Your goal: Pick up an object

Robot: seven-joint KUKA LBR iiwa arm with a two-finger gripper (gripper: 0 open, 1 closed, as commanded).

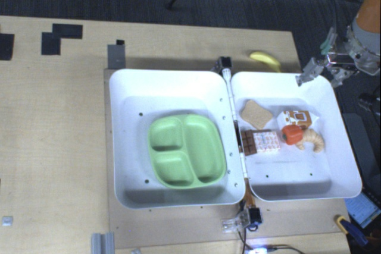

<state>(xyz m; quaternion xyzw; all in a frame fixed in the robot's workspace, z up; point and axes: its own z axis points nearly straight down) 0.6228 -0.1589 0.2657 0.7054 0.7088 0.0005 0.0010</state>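
A green sectioned plate (pixel 186 150) lay in the left bin (pixel 128 187), lower centre of the frame. To its right, the right bin (pixel 342 178) held a chocolate bar (pixel 260 143), a croissant (pixel 314 140), a red-orange toy (pixel 292 134) and a bread slice (pixel 256 114). A banana (pixel 265 59) lay beyond its rim. The gripper (pixel 318 70) hung at the upper right corner; whether it was spread, I cannot tell.

green tray (pixel 186 150), left bin (pixel 128 128), hand (pixel 324 62) above right bin (pixel 342 151)
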